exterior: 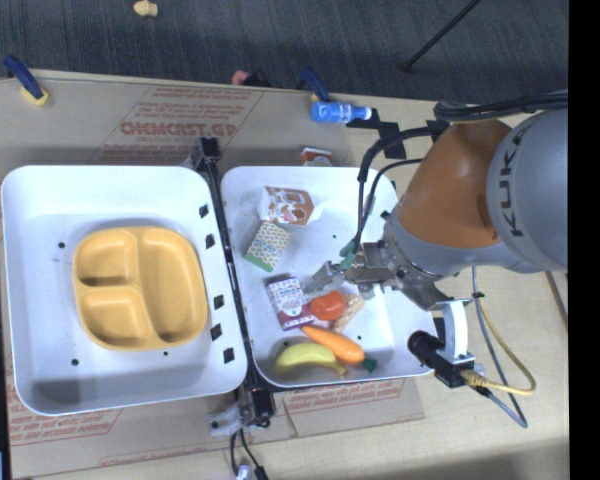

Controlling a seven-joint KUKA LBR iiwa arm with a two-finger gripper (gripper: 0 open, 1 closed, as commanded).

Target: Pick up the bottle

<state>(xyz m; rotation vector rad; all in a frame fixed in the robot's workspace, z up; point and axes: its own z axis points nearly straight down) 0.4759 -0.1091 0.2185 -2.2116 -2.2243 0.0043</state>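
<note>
A small blue bottle [337, 113] with a pale cap lies on its side on the cardboard behind the right bin [242, 193], outside it. My gripper [336, 271] is low inside the right bin, just above a red tomato-like piece [327, 306] and a red packet [286, 301]. The bottle is far from the gripper, toward the back of the bench. Nothing shows held in the gripper. The grey and orange arm [460, 203] covers the right part of the bin.
The right bin also holds a brown-printed snack pack [288, 206], a green-white packet [268, 245], a carrot [334, 344] and a banana [305, 358]. A yellow divided plate [140, 286] lies in the left bin [30, 198]. Blue clamps [25, 78] grip the back edge.
</note>
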